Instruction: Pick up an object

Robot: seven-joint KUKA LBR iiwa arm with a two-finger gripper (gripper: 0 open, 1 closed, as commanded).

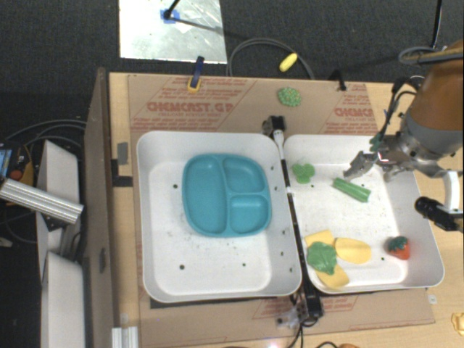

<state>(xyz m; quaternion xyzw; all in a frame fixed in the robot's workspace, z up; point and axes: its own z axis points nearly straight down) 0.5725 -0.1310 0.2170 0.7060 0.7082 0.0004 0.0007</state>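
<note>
The right bin (366, 145) holds a long green vegetable piece (351, 189), a small green broccoli-like piece (302, 172) near the divider, a yellow and green pile (335, 256) at the front and a red and green strawberry-like toy (399, 247) at the front right. My gripper (365, 162) hangs over the back right of this bin, just up and right of the long green piece. Its fingers point left and down, and nothing shows between them.
The left bin (163, 194) carries a blue divided plate (225, 194). A green round thing (289, 96) and a yellow object (288, 62) lie beyond the bins on the cardboard. The arm's dark attachment (437, 212) overhangs the right bin's right rim.
</note>
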